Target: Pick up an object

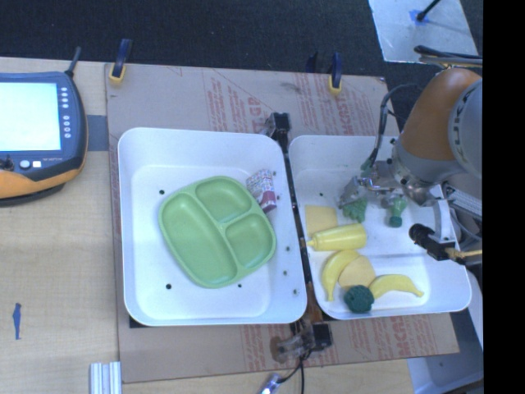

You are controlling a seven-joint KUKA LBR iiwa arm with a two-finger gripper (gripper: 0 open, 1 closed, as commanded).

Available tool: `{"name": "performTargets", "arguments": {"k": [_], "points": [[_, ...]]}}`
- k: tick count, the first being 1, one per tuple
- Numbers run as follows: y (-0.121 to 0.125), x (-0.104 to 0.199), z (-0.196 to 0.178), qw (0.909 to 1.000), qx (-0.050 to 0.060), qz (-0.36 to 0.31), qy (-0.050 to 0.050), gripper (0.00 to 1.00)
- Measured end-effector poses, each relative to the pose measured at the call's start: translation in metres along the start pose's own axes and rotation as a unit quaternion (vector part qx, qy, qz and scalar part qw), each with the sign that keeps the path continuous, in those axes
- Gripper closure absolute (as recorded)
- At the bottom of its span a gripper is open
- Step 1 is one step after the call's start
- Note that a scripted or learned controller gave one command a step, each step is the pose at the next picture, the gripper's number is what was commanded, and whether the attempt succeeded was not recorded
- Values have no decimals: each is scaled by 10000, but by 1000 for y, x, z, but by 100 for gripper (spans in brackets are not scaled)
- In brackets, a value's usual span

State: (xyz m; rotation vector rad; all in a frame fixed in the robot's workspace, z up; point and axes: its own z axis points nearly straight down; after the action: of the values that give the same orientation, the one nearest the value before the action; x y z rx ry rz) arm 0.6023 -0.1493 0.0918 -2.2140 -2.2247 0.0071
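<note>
Camera view, hand (371, 189): I am hovering it low over the right bin's (459, 302) upper part; whether it is released or clenched, I cannot tell.
Nearest target: green piece (355, 210) is lying just beside it.
Other candidates: yellow bottle (337, 237), banana (397, 286), dark green ball (358, 299), sitting nearer the front.
Left bin (135, 220): is holding green plate (217, 231), well apart.

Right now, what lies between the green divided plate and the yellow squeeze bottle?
In the camera view, between plate and bottle run the two bins' adjoining rims.
</note>
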Motion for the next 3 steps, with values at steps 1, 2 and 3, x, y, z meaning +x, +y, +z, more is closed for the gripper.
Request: {"name": "performTargets", "arguments": {"k": [1, 2, 3], "points": [[0, -1, -11, 10000, 6, -10, -3, 100], [54, 65, -102, 10000, -21, 1, 11, 100], [53, 5, -62, 10000, -2, 17, 8, 100]]}}
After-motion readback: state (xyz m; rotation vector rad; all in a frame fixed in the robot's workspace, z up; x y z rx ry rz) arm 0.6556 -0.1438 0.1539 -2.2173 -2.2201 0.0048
